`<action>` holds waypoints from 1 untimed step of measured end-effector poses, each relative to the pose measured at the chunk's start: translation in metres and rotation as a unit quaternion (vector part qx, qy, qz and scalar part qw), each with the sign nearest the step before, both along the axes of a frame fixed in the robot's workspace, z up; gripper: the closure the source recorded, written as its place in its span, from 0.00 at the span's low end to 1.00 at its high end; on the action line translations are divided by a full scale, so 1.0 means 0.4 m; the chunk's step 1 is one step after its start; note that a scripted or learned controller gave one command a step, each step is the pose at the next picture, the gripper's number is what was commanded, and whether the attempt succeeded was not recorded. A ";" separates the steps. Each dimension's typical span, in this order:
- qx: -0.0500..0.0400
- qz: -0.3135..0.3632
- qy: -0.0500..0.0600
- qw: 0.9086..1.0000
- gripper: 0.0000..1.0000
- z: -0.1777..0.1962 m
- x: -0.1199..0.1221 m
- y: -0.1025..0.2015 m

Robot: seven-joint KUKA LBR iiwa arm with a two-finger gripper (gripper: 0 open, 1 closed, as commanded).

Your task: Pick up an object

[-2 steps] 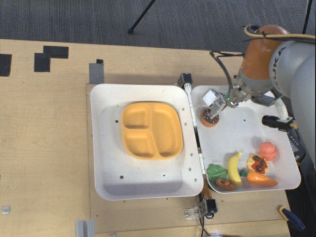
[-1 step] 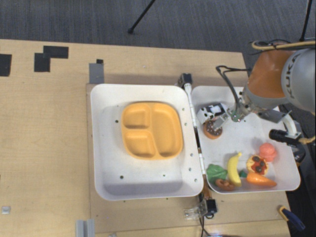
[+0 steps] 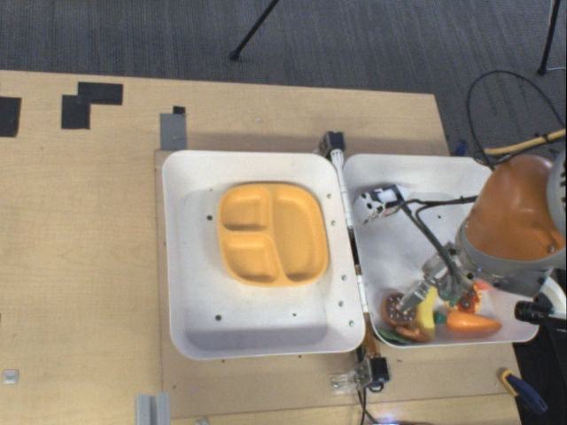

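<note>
Camera view: looks down on two white bins on the bench.
Pincer [image 3: 423, 297]: low in the right bin [image 3: 416, 193], among a pile of toys near the front wall.
Pincer state: I cannot tell if it is open or shut; the arm [image 3: 518, 224] hides much of it, and no toy can be seen held in it.
Banana [image 3: 429, 312]: small and yellow, right under the pincer, maybe touching it. Its long side runs from back to front.
Carrot [image 3: 472, 323]: orange, just to the right of the pincer and a bit nearer the front. Its long side runs left to right.
Brown toy [image 3: 396, 310]: round, just to the left of the pincer, by the bin wall.
Best pick: my guess is the banana, since it is the closest one.
In the way: the toys are packed tight, so the pincer could bump the carrot or the brown toy. The front wall is close too.
Black cable [image 3: 425, 228]: runs across the bin floor behind the pincer.
Yellow tray [image 3: 270, 233]: in the left bin [image 3: 190, 237], far to the left of the pincer.
</note>
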State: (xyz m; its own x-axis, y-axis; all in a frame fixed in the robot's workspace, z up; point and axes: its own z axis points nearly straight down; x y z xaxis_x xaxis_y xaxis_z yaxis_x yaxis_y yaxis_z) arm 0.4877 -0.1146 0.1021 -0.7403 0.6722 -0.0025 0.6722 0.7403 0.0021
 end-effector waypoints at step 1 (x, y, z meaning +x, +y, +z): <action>0.001 -0.001 -0.002 1.000 1.00 0.028 0.006 0.004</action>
State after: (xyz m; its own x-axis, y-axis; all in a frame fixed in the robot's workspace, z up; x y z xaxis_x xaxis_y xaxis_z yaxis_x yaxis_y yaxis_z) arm 0.4900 -0.1131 0.1133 -0.7395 0.6731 -0.0042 0.6731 0.7396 0.0063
